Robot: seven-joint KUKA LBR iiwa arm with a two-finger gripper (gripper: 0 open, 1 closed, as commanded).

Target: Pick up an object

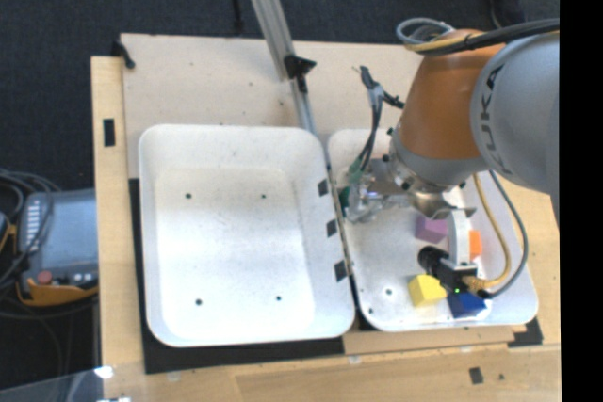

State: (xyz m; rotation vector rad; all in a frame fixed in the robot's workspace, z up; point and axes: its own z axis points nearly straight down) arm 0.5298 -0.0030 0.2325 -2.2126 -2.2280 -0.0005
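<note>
My gripper (362, 200) hangs low over the left part of the right bin (377, 297), close to the wall it shares with the left bin. A small green thing (356, 174) shows right by the gripper, and I cannot tell whether it is held. In the same bin lie a purple block (431, 227) to the gripper's right, a yellow block (426, 289) near the front, and a blue object (469, 305) beside the yellow one. The grey arm with its orange band (448, 108) covers the bin's back part.
The left bin (155, 202) stands beside the right one on the wooden bench (207, 71). A slanted metal pole (268, 5) rises behind the bins. A grey device with cables (57, 240) sits off the bench's left side.
</note>
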